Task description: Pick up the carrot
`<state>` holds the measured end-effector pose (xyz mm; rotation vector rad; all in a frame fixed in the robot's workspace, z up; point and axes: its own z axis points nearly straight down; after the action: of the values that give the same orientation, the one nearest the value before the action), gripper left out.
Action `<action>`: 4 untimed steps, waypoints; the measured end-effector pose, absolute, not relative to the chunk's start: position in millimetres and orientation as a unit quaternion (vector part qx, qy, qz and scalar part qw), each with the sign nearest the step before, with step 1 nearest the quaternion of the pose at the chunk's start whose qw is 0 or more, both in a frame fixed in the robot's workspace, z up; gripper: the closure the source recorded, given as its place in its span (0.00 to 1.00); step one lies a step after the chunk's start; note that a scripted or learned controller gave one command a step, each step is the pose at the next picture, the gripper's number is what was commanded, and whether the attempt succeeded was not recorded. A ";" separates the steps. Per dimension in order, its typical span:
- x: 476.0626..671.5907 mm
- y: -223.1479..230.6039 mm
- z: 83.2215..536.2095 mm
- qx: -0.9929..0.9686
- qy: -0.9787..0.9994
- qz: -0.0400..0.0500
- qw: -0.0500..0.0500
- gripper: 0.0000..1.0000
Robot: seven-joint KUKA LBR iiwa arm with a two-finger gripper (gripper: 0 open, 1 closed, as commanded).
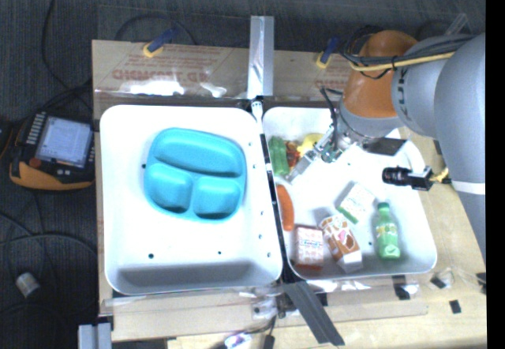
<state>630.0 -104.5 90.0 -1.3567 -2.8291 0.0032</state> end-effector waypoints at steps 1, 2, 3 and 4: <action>629.9 -106.3 90.2 -0.401 -0.916 0.004 0.002 0.00; 621.9 -101.0 90.4 -0.365 -0.931 0.001 -0.008 0.00; 594.3 -101.8 90.7 -0.360 -0.933 -0.001 -0.008 0.00; 625.7 -100.1 90.2 -0.341 -0.940 0.001 0.000 0.00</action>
<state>625.7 -100.1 90.2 -1.0706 -2.9540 0.0025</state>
